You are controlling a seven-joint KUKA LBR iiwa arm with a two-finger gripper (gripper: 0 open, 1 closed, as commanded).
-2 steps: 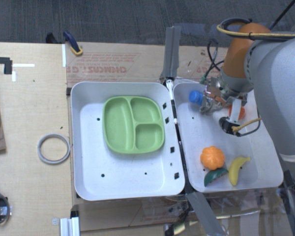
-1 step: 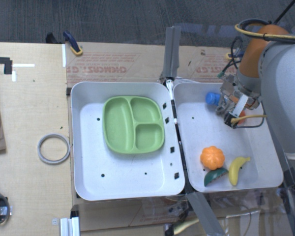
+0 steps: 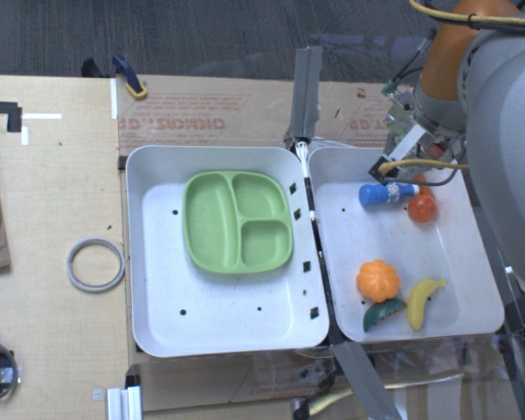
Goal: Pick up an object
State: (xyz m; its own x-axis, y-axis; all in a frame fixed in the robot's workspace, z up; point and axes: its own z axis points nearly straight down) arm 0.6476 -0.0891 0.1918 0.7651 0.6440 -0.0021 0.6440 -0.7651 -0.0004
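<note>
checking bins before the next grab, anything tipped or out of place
The bottle lies on its side at the back of the right bin, beside a red ball. The plate sits slightly skewed. No spills.

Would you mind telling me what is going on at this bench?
A grey robot arm reaches in over the back of the right bin, its wrist close to a blue bottle and a red ball. Nothing looks lifted yet: an orange, a banana and a green item lie at the front. The left bin holds a green divided plate.
</note>
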